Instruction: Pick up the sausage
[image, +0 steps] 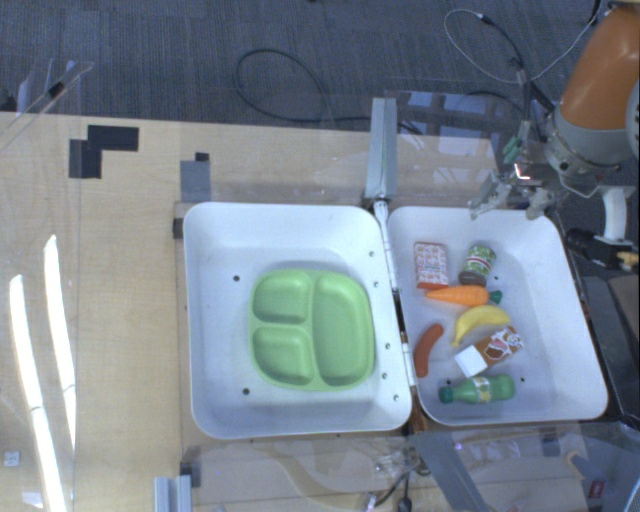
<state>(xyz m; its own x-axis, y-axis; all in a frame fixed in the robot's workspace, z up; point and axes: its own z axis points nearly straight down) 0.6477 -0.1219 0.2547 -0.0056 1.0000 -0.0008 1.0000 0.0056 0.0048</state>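
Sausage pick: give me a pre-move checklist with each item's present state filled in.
1. Sausage visible in the right bin, near its left wall: ok.
2. Top of the sausage uncovered: ok.
3. Room around it: ok; the carrot and banana lie close by but apart from it.
4. Gripper above the sausage: not ok; it sits at the bin's far rim, well away.
5. Finger state: cannot tell.
6. Green tray in the left bin, away from the pick: ok.
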